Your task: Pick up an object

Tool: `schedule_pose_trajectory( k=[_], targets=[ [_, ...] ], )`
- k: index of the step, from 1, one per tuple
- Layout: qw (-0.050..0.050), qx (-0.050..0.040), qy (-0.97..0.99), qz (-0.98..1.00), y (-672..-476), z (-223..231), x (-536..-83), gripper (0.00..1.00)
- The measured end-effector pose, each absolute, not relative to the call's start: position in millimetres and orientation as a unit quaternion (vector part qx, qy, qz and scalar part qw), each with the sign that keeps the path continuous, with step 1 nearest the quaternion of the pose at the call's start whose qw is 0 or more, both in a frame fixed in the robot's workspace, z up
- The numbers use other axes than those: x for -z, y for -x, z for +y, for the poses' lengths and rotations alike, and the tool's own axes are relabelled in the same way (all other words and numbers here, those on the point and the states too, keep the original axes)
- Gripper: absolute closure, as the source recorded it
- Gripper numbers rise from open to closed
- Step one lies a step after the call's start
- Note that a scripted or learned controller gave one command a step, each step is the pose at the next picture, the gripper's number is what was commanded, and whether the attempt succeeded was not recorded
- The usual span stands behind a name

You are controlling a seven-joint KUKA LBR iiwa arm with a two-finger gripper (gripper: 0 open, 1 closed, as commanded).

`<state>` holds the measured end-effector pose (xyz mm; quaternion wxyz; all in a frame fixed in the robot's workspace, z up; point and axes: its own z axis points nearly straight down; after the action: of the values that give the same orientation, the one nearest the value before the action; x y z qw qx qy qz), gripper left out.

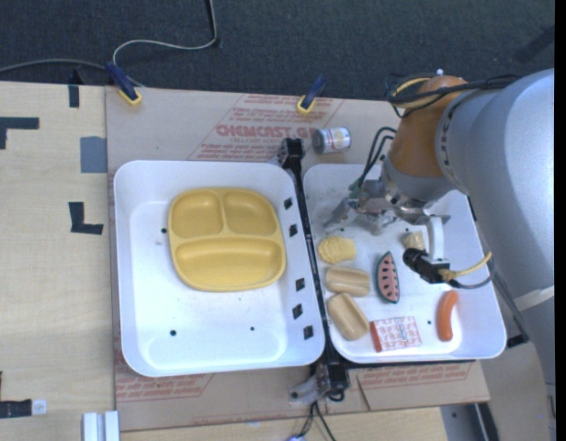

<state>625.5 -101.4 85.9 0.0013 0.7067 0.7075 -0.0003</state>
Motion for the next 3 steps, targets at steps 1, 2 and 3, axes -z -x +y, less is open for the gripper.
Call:
schedule_pose_trajectory(
  k=[1, 2, 3],
  targets=[
    [0.001, -0.0003, -0.707, 0.708, -668.8, -94.3, -85.1, 0.0],
    [0.001, 0.0004, -0.706, 0.708, -668.7, -97.1, -85.1, 0.0],
    [0.001, 0.0008, -0.707, 0.707, -668.5, -95.2, -85.1, 0.0]
  ],
)
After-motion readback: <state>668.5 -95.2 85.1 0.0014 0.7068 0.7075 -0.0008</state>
